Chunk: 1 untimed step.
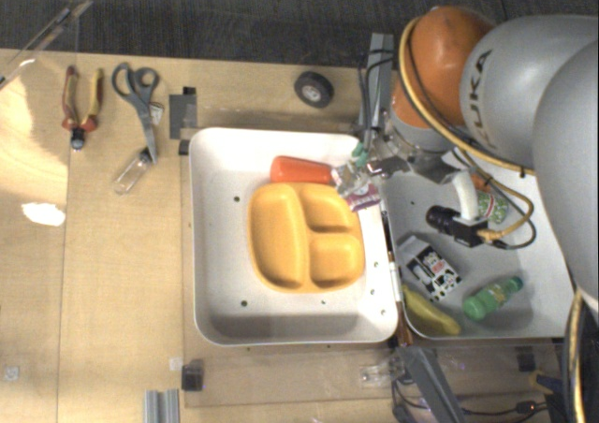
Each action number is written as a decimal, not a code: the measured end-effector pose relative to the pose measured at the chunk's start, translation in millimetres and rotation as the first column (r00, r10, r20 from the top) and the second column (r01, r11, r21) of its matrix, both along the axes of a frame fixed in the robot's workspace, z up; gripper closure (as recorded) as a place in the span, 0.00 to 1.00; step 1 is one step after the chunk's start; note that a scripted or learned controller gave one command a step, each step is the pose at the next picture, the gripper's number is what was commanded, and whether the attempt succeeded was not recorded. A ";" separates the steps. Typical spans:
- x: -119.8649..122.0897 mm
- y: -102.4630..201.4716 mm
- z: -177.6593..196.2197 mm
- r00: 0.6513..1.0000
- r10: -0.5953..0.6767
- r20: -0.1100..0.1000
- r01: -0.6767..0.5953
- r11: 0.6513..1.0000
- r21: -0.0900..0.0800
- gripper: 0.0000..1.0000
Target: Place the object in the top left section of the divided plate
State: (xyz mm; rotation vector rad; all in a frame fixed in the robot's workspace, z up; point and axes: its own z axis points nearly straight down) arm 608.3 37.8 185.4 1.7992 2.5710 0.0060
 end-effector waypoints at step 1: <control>0.1 -0.4 0.3 1.000 -0.001 0.001 0.001 1.000 0.000 0.00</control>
